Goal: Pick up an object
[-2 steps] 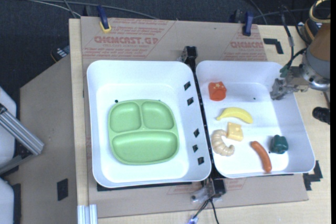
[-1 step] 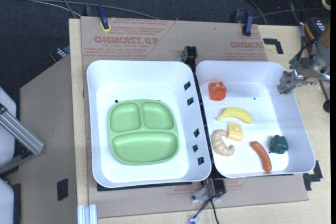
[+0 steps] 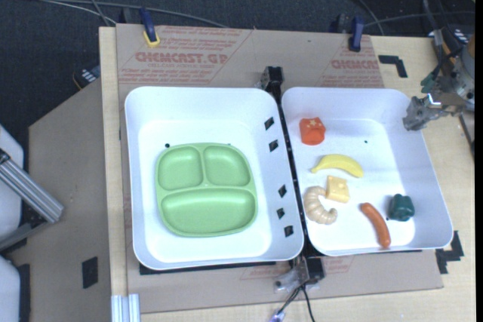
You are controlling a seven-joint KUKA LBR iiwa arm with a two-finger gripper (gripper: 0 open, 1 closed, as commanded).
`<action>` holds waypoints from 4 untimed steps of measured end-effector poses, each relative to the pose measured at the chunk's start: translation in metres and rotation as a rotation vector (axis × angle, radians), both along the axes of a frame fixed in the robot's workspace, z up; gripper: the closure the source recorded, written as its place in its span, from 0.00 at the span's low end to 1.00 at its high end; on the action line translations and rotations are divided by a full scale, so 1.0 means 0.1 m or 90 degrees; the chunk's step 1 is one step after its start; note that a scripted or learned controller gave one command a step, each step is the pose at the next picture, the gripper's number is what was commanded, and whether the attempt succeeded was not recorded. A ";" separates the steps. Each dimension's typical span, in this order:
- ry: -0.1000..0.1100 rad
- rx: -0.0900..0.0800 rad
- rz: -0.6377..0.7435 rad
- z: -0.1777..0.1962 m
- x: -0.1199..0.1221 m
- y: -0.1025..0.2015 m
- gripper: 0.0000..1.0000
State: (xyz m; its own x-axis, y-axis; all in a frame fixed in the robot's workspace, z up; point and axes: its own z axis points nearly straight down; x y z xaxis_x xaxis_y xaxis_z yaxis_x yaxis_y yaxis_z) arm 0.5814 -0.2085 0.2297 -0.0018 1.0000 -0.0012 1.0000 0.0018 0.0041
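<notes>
Banana (image 3: pixel 339 164) lies mid right bin (image 3: pixel 423 162), open floor around it; pincer (image 3: pixel 417 117) hovers at the right rim, grip state unclear.

You're looking at two smooth white plastic bins (image 3: pixel 143 185) with a slight sheen, sitting on a matt pale wood-look counter (image 3: pixel 113 124) with printed brown paper or cardboard (image 3: pixel 181 53) under them. The green divided plate (image 3: pixel 205 188) looks like matt plastic. The toy food, like the banana (image 3: pixel 339 164) and sausage (image 3: pixel 375 223), looks smooth and a bit glossy. The pincer (image 3: pixel 416 118) reads as dull grey metal.
</notes>
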 end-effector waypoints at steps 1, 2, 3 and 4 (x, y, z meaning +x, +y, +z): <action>0.004 0.003 0.002 -0.03 -0.02 0.44 1.00; 0.004 0.002 0.003 -0.09 0.07 0.98 1.00; 0.004 0.003 0.003 -0.18 0.08 1.49 1.00; 0.005 0.003 0.003 -0.23 0.02 2.07 1.00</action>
State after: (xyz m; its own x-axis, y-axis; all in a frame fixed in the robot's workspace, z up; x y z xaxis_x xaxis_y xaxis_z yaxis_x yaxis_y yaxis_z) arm 0.5830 -0.0014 0.2065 -0.0066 1.0000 0.0040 1.0000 0.0066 -0.0030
